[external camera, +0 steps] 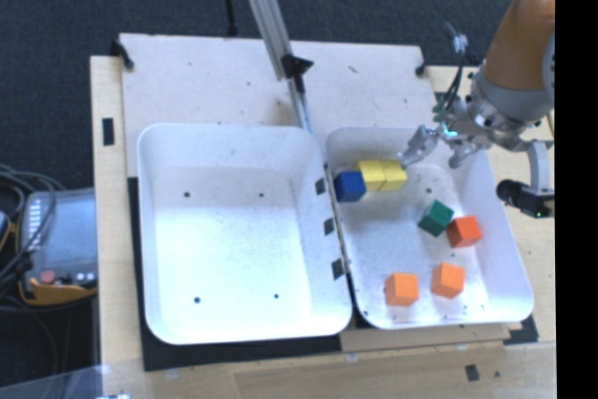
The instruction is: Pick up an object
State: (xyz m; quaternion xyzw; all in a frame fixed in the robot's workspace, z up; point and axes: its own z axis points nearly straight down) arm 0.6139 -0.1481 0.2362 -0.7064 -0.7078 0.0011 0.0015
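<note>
The right bin (505, 266) holds several blocks. A blue cube (350, 186) and a yellow block (383, 175) lie together near its far left corner. A green cube (435, 220) touches an orange-red cube (464, 231) at mid right. Two orange cubes (402, 289) (448, 279) sit near the front wall. My gripper (439, 148) hangs over the bin's far right part, above and to the right of the yellow block, fingers spread open with nothing between them.
The left bin (159, 201) lies beside the right one. A slanted metal pole (266, 5) rises behind the bins. A grey box with cables (56, 243) stands off the bench's left side.
</note>
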